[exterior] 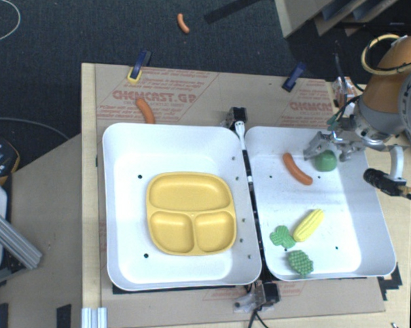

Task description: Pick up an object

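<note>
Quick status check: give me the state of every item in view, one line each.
Gripper: low in right bin, at green ball; grasp unclear.
Sausage: flat, right bin.
Corn: flat, right bin.
Two green toys: right bin, front.
Yellow tray: upright, left bin.

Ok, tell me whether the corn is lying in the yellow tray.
No, the corn lies in the right bin, while the tray sits in the left bin.
</note>
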Motion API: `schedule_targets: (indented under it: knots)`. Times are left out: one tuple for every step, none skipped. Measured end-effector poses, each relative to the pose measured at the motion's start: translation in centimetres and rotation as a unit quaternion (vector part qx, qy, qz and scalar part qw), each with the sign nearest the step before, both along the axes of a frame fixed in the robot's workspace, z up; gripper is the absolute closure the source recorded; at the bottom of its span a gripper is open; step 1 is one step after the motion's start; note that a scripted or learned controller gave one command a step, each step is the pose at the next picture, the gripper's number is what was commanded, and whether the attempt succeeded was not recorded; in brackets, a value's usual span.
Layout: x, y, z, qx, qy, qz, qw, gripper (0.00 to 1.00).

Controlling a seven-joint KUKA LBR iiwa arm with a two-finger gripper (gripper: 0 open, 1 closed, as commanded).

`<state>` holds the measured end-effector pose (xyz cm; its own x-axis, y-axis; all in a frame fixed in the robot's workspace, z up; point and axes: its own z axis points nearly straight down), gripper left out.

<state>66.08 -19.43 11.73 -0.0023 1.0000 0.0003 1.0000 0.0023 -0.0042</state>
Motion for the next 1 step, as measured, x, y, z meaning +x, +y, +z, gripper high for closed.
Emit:
schedule_targets:
  knots:
    - [-0.05, 0.12, -3.48, 0.0005, 0.001, 0.000, 1.0000, 0.00]
